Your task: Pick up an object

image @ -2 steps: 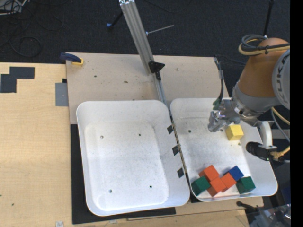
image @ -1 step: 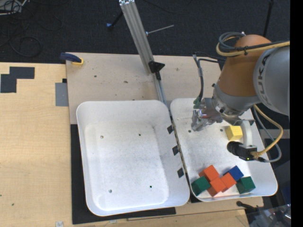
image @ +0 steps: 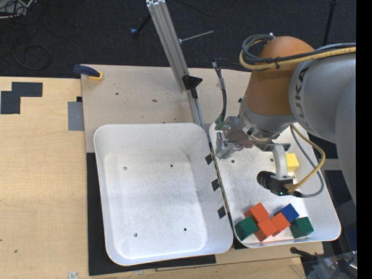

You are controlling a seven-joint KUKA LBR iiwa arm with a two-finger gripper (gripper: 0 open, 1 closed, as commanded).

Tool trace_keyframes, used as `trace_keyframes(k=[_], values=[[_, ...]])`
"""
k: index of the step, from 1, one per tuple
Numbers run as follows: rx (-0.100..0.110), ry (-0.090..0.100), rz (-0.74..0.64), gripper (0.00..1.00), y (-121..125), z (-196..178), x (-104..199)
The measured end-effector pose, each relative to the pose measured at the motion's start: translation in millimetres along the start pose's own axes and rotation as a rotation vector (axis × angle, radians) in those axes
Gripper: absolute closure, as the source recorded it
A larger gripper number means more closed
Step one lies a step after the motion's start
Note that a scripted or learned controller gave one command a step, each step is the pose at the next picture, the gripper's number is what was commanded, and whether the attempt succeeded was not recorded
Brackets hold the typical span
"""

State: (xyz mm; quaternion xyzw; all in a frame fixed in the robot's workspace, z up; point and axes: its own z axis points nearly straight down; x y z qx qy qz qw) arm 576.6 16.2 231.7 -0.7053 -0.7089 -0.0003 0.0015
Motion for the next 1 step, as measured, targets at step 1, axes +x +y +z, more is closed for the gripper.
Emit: trace_keyframes(k=[1], values=[[0.001,-0.001,0.001,1.0,1.5,-6.7,48.1]])
